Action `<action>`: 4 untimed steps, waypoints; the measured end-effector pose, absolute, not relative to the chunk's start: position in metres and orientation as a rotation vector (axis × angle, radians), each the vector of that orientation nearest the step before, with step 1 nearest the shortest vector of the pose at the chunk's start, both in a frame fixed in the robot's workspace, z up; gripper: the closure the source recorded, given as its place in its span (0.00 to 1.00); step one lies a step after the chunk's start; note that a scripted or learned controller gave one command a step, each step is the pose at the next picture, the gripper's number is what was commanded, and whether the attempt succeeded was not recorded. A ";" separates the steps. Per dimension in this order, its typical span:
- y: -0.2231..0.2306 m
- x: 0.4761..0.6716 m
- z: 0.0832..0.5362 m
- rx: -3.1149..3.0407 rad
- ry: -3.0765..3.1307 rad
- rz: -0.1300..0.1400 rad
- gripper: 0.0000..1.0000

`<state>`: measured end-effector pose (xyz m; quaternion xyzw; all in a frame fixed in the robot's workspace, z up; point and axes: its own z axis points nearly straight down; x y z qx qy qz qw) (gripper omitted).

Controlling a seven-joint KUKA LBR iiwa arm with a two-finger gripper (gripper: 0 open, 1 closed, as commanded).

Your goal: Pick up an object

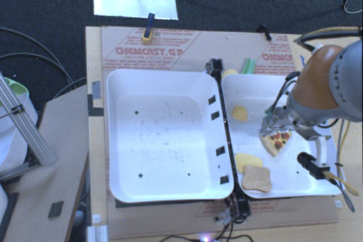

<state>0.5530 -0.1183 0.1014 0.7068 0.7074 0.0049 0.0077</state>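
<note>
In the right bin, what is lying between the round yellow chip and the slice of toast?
In the camera view, a pale yellow piece lies between the round yellow chip and the slice of toast, touching the toast's upper edge.

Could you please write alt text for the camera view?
The gripper hangs over the right bin, at a toy pizza slice. Nearby lie a bread slice, a yellow piece and a round chip; the left bin adjoins.
</note>
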 end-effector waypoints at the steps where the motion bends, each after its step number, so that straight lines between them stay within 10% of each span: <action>1: 0.008 0.497 0.189 2.203 2.240 0.013 1.00; 2: 0.073 0.534 0.322 2.200 2.229 0.024 1.00; 3: 0.110 0.543 0.201 2.217 2.232 -0.006 1.00; 4: 0.172 0.503 0.163 2.215 2.236 -0.004 1.00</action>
